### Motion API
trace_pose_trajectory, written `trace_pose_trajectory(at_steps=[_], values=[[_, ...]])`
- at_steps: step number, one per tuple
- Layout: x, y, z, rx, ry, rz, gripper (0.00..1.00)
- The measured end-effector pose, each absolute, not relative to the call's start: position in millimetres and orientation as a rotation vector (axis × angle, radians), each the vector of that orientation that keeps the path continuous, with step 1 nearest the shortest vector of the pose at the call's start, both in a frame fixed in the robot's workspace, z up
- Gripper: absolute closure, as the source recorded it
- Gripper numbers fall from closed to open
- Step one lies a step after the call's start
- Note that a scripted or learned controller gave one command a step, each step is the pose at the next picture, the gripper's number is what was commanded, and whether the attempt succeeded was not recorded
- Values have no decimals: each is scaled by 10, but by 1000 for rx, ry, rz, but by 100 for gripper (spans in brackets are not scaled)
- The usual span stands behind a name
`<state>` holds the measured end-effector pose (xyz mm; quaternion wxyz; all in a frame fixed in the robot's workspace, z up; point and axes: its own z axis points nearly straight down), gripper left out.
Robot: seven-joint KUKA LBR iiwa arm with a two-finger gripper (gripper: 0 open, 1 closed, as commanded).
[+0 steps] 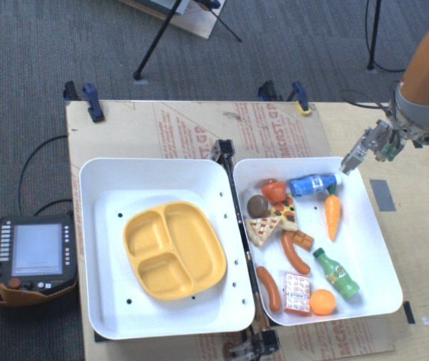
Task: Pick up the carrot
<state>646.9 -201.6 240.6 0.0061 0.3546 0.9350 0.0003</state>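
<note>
hand (352, 162) above bin corner | carrot (333, 216) beside blue bottle (312, 184)

Even, soft light is seen over the bench (184, 130); shadows are faint, and focus is slightly soft.

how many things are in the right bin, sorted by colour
Right bin:
orange: 2, carrot, orange fruit
red/reddish: 4, tomato, two sausages, carton
blue: 1, bottle
green: 1, bottle
brown: 1, ball
mixed: 1, pizza slice
total: 10
</note>
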Motion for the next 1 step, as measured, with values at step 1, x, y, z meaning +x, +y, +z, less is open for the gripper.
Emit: trace_pose_trajectory(at_steps=[1], values=[[6148, -1799, 868, 606, 3081, 4, 100]])
